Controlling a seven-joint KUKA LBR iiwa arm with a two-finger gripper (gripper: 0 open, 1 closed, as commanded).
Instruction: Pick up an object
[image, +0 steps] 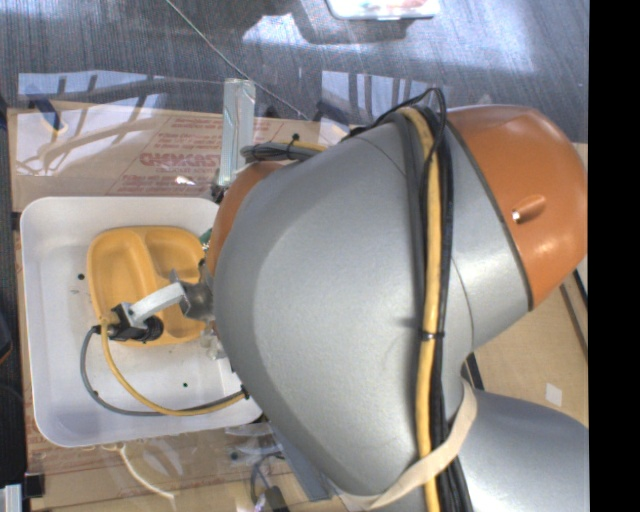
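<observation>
Hovering low over the white bin (45, 330), gripper (200, 297) sitting at the right edge of the yellow moulded dish (135, 265) lying in the bin's upper half, grip state being impossible to tell beneath the arm (340, 300), probably needing to be straddling the dish's raised rim before closing.

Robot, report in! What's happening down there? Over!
Arm reaching low over the left bin. Yellow dish lying in that bin, no grip seen. Arm's bulk blocks the camera's look at the rest.
</observation>
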